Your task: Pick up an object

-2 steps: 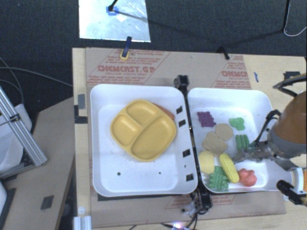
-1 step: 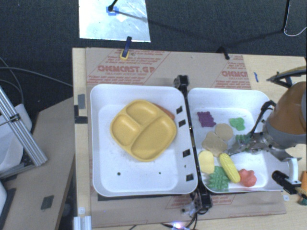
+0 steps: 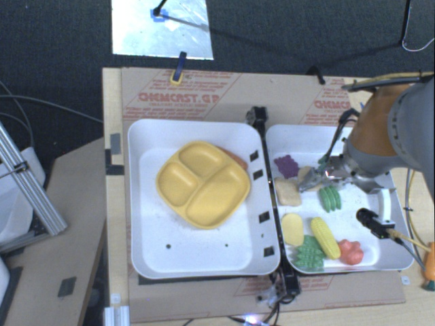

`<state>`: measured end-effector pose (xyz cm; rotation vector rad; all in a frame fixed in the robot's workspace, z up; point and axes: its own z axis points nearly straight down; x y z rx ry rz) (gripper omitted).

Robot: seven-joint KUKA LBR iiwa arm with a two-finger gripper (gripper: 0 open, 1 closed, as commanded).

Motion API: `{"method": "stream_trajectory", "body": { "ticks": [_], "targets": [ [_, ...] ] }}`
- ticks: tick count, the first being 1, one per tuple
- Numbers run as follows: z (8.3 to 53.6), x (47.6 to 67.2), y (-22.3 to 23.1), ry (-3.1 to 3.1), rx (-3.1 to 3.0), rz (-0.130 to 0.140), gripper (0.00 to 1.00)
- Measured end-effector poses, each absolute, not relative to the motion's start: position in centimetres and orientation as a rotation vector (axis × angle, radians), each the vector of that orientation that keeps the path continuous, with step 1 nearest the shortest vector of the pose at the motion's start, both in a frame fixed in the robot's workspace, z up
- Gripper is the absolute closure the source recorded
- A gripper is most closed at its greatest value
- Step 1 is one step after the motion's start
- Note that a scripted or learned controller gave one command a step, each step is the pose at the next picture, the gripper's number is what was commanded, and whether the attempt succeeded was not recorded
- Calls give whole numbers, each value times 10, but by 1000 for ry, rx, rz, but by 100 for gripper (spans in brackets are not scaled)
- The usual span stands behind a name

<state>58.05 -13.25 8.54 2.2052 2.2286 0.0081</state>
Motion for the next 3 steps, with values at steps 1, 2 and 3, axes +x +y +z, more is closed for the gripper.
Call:
{"method": "stream_trajectory", "body": {
  "ticks": [1, 2, 3],
  "targets": [
    [84, 534, -156, 2221, 2224, -2, 0],
    [84, 484, -127, 2225, 2224, -1, 0],
    [97, 487, -134, 2221, 2219, 2, 0]
  ]
}}
